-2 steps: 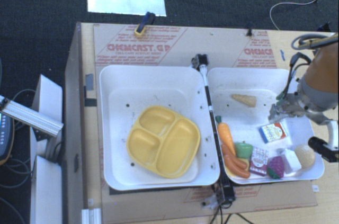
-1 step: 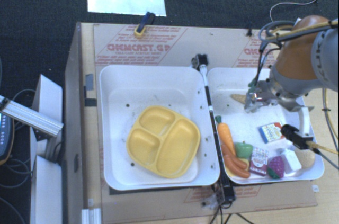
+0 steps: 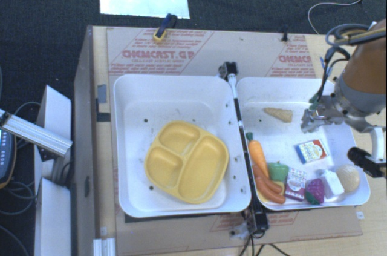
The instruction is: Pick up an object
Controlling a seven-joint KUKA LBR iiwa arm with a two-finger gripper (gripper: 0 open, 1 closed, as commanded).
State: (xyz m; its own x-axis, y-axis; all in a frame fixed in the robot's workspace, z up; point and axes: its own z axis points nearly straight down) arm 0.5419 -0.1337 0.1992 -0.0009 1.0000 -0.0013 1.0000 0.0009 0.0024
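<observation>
My gripper [image 3: 314, 118] hangs over the right bin [image 3: 290, 88], near its right wall. It is just above a small blue and white carton [image 3: 312, 151] and to the right of a tan wedge [image 3: 278, 114]. Along the bin's front lie a carrot [image 3: 258, 155], a green pepper [image 3: 278, 172], an orange sausage [image 3: 270, 188], a red and white box [image 3: 295, 183], purple grapes [image 3: 314, 191], a white block [image 3: 332, 183] and a beige ball [image 3: 347, 176]. I see nothing lifted off the bin floor.
The left bin [image 3: 139, 103] holds a yellow divided plate [image 3: 187, 162]. A black bar [image 3: 239, 121] runs between the two bins. The arm's orange band [image 3: 366, 70] and cables stand over the right bin's far right corner.
</observation>
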